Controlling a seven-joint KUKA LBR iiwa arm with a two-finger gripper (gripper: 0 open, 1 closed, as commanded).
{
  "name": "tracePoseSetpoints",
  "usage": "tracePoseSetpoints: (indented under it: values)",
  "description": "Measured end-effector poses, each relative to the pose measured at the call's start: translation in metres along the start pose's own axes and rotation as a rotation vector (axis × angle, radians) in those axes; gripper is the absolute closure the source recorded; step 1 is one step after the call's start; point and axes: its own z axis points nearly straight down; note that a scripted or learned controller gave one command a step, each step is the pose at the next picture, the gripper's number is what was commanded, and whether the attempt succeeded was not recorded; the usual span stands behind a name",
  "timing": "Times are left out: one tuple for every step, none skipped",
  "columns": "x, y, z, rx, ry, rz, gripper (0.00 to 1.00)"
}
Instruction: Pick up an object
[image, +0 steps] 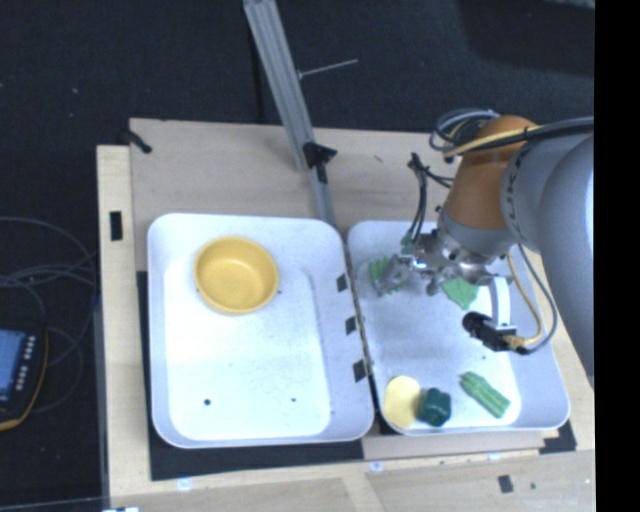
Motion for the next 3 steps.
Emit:
tracePoseSetpoints:
  values:
    - [-0.001,0.000,0.021,-0.003,0.000,0.000,0.00]
    - [-0.001,0.001,0.009,-0.007,0.001,0.001,1.00]
    - [-0.008,0.001,-0.035,-0.009,0.001,0.000,1.00]
